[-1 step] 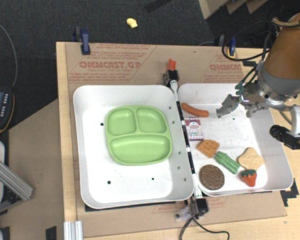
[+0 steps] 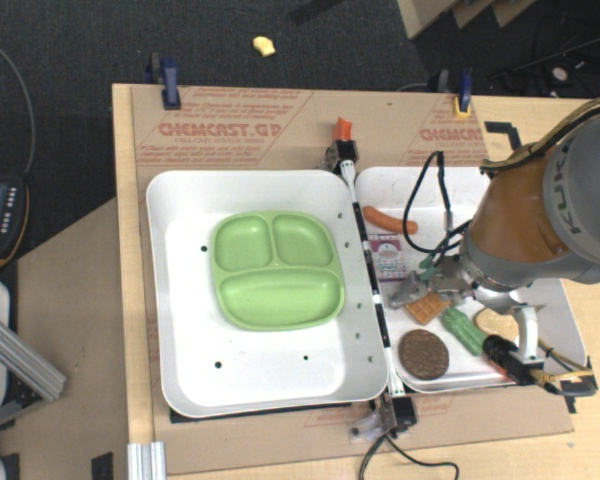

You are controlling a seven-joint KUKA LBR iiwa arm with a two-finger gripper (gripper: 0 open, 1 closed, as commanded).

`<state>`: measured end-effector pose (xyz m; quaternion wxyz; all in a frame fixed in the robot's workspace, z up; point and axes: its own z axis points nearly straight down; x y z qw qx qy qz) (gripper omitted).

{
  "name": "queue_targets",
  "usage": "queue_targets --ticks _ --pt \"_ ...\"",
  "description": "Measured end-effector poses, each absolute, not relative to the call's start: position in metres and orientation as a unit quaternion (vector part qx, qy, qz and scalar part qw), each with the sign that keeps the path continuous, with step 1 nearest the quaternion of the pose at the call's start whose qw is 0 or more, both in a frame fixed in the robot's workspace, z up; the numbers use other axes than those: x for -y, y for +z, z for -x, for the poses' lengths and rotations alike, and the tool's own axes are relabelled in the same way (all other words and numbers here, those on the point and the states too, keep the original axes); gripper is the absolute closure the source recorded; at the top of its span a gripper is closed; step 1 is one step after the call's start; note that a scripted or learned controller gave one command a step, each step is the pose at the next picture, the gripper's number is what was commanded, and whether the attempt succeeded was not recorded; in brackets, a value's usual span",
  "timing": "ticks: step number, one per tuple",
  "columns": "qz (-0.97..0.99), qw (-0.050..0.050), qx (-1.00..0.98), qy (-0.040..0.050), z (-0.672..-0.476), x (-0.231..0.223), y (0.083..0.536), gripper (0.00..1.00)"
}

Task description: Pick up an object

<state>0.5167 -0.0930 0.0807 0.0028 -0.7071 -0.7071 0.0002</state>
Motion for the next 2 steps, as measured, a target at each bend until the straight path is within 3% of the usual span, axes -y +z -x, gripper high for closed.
queue_targets --ticks 1,2 --pt "0.708 -0.003 0.707 -0.0013 -0.519 0.095 0.096 1.00" --pt "0.704 -0.004 0.710 -0.0047 -0.556 0.029 0.191 1.00"
